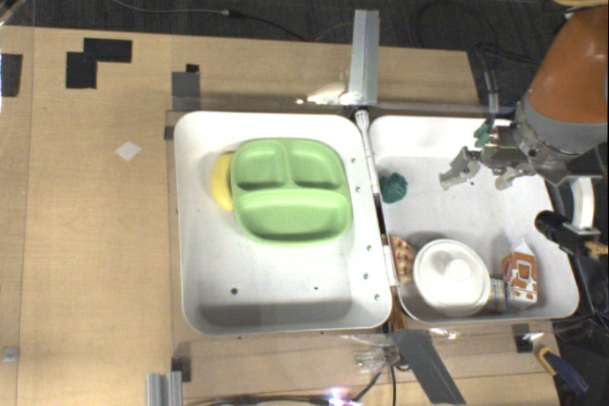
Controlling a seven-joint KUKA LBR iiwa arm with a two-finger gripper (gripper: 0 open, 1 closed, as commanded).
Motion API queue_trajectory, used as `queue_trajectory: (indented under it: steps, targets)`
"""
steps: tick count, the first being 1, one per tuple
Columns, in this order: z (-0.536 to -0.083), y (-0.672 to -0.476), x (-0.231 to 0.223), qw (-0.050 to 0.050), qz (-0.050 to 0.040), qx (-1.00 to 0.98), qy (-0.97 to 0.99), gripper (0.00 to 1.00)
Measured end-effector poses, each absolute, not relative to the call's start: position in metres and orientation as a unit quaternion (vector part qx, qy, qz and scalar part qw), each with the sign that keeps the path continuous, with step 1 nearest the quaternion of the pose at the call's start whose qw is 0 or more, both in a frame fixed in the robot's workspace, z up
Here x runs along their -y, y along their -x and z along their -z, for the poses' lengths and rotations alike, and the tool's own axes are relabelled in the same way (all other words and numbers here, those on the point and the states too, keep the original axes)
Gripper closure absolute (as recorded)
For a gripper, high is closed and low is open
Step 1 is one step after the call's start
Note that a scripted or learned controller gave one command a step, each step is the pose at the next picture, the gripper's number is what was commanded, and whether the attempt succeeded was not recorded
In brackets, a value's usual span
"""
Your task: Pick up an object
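My gripper (479, 170) hangs over the upper middle of the right bin (428, 133), fingers spread open with nothing between them. To its left, a small dark green object (393, 186) lies by the bin's left wall. Below the gripper, a white bowl (450, 276) sits at the front of the bin. A small orange and white carton (520, 276) stands to the bowl's right. A patterned packet (402, 257) is wedged at the bowl's left.
The left bin (276, 299) holds a green divided tray (289, 189) with a yellow object (221, 182) tucked under its left edge. A metal post (364, 52) stands behind the divider between the bins.
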State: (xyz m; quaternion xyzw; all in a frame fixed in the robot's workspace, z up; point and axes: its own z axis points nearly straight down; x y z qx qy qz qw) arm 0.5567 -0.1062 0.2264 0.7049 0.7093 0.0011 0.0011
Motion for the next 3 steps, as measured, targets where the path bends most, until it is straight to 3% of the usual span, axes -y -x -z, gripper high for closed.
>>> queue_trajectory:
  steps: [1, 2, 3]
  targets:
    - [-0.211, -0.594, 0.088, 0.002, -0.0016, -0.776, -0.631, 0.0]
    - [-0.088, -0.606, 0.093, 0.004, -0.0025, -0.835, -0.55, 0.0]
    - [-0.088, -0.666, 0.15, -0.003, -0.0021, -0.863, -0.506, 0.0]
